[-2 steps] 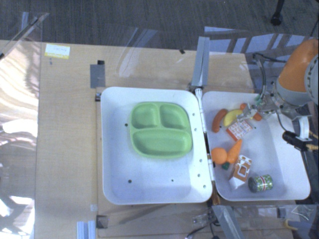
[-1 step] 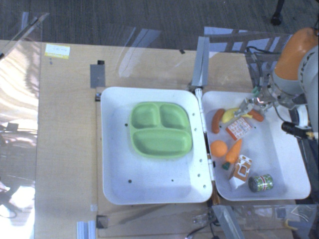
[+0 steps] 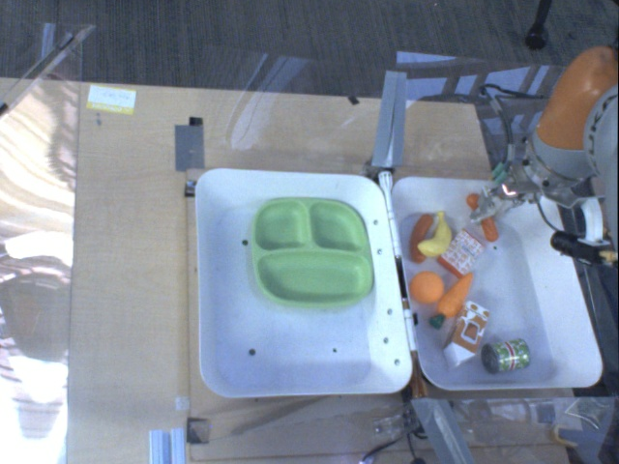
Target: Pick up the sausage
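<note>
- In the right bin [image 3: 566,288], upper left part, the sausage [image 3: 422,236] is lying beside the banana [image 3: 438,237], long axis roughly up-down in frame.
- Gripper [image 3: 500,193] is hovering up-right of it; sausage sitting to its lower left.
- Gripper opening: cannot tell; nothing visibly held.

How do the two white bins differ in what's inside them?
The left bin bears one thing, a green divided plate lying flat near its middle. The right bin bears a heap of small toy foods at its left side: a banana, a sausage, an orange, a carrot and a can. The gripper is over the right bin, not the left. Both are shallow and white.
</note>
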You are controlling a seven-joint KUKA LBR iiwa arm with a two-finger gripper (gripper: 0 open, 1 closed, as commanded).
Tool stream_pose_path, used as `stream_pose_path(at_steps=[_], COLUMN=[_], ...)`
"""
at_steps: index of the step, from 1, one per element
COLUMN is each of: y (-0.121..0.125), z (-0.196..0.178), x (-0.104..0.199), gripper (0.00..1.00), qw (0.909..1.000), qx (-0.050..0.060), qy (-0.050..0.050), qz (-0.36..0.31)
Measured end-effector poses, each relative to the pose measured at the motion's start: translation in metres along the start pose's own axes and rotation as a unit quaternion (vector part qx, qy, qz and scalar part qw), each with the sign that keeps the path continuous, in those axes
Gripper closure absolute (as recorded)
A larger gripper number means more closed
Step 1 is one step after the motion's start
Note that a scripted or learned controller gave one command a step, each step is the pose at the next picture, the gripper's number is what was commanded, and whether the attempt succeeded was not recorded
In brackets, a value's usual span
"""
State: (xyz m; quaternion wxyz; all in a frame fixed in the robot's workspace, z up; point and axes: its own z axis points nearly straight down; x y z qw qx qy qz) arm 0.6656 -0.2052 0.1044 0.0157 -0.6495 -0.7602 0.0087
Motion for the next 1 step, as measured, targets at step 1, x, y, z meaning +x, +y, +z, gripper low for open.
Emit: stream_pose_path(at_steps=[1], y=[0.0156], z=[-0.0879], x=[0.0808], gripper=[1.00], qw=[0.9888], qx=[-0.021], qy=[-0.011], qz=[-0.148])
